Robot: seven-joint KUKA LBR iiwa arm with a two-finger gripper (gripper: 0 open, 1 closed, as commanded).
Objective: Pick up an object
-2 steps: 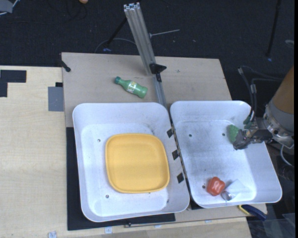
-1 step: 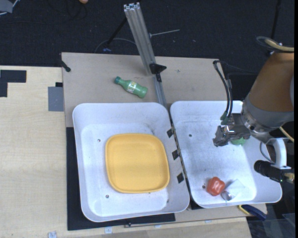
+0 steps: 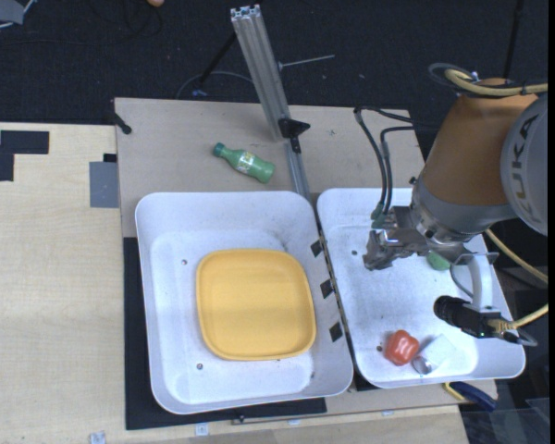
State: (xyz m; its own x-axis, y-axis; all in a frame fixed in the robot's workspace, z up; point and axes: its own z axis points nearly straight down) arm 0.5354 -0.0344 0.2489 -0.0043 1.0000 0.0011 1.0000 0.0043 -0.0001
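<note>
You see the arm (image 3: 486,169) over the right bin (image 3: 370,340), with the gripper (image 3: 381,251) low near its middle. I cannot tell its grip. The red object (image 3: 401,347) lies below it in the picture, near the front rim; a green object (image 3: 437,259) sits just right.

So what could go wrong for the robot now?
1. The tool sits over bare floor of the right white bin, so a grab here might catch nothing.
2. The small green object is mostly hidden under the grey and orange arm, which could nudge it.
3. The small red object lies near the bin's front edge beside a small grey piece, so it may be awkward to grip.
</note>
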